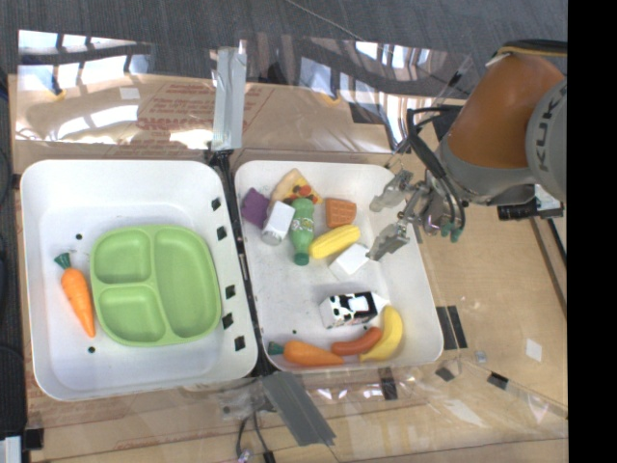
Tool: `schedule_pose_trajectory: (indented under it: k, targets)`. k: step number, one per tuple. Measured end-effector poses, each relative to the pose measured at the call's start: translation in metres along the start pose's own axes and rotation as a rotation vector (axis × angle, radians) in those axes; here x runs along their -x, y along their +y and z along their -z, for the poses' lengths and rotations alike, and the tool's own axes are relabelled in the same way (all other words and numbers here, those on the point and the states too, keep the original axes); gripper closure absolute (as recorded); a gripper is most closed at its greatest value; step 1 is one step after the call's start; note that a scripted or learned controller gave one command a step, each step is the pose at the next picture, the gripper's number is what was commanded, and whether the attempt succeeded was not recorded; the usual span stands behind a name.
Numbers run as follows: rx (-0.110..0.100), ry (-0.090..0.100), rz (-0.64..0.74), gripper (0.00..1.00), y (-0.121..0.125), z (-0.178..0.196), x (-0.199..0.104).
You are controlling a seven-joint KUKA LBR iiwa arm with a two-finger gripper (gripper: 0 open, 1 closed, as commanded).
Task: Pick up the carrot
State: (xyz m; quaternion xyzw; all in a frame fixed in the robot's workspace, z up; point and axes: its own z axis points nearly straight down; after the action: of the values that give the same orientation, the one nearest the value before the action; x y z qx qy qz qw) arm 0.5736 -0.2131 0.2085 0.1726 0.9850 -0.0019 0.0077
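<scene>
Over the right edge of the right bin (253, 287), the end effector (390, 222) hangs with its two fingers spread apart and nothing between them, above the bin's upper right part. One carrot (77, 297) lies in the left bin (39, 201), just left of the green divided plate (154, 283). A second carrot (310, 354) lies at the right bin's front edge, beside a banana (388, 334) and a cow toy (351, 308). A green bottle (303, 230) rests farther back.
</scene>
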Motion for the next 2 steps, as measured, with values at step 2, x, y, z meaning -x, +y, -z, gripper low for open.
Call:
schedule_pose_trajectory:
  k: [2]
  targets:
    - [-0.008, 0.015, -1.063, 0.0, 0.022, -0.05, 0.049]
